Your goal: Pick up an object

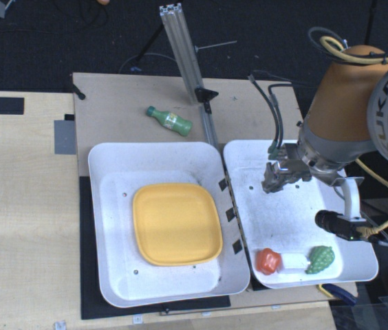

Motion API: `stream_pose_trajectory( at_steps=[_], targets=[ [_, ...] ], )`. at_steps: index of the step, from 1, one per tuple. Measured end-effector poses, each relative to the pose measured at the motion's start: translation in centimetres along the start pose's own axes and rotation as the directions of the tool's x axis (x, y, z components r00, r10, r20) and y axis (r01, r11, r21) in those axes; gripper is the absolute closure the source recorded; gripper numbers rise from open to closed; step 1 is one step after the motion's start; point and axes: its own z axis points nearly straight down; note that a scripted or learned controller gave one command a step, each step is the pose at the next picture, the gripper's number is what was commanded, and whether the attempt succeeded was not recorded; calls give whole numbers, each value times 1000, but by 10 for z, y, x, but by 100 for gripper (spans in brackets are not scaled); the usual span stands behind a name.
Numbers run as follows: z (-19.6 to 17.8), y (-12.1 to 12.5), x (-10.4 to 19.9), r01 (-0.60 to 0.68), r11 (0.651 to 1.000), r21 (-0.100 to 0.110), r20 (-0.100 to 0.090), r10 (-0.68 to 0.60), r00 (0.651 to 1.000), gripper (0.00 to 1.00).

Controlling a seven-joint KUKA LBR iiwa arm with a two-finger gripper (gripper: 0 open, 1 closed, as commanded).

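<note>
Pale counter [29,205] carries two bins; in the right bin [249,158], near its front rim below the gripper [274,183], lies a light, stiff-looking red-and-green toy [294,260], best pinched mid-body.

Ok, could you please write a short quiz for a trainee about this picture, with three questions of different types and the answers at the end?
1. True or false: the yellow plate lies in the right bin.
2. Multiple choice: where is the green bottle? A) in the left bin B) on the bench behind the left bin C) between the gripper's fingers
3. Short answer: which two small things lie near the front edge of the right bin?

Key
1. False. It lies in the left bin.
2. B.
3. A red tomato-like object and a green broccoli-like object, side by side, with a white piece between them. The gripper is further back over the same bin.
</note>
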Motion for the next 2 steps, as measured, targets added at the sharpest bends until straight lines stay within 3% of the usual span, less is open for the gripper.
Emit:
stream_pose_trajectory(
  at_steps=[2],
  targets=[
    [23, 2, 103, 2, 1000, 1, 0, -2, 1000, 100]
  ],
)
